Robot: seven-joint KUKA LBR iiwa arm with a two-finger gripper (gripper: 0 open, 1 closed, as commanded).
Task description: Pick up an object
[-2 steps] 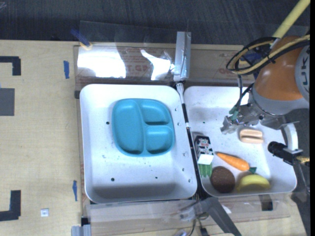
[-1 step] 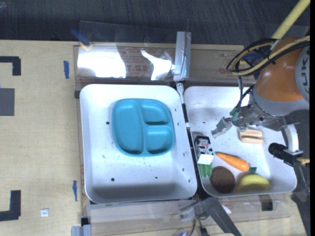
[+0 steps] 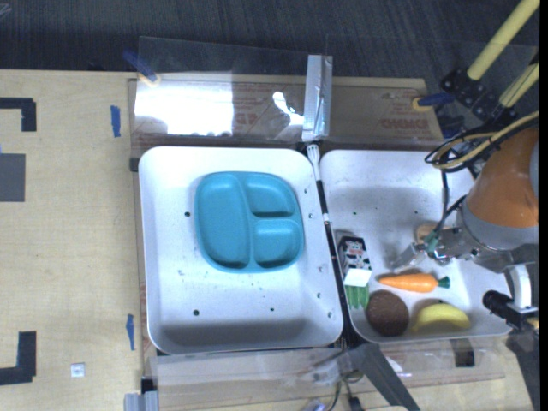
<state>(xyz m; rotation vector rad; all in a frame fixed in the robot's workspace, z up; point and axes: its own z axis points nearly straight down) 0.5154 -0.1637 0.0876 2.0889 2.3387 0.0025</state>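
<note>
Because the carrot (image 3: 409, 283), the banana (image 3: 441, 317) and the brown ball (image 3: 388, 312) lie crowded at the near side of the right bin (image 3: 377, 187), the gripper (image 3: 431, 248), whose state one cannot tell, may push them apart instead of catching one.

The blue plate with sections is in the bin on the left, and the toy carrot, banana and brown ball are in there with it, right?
Not quite. The camera view shows the blue sectioned plate in the left white bin, but the orange toy carrot, yellow banana and brown ball lie in the right white bin.
</note>
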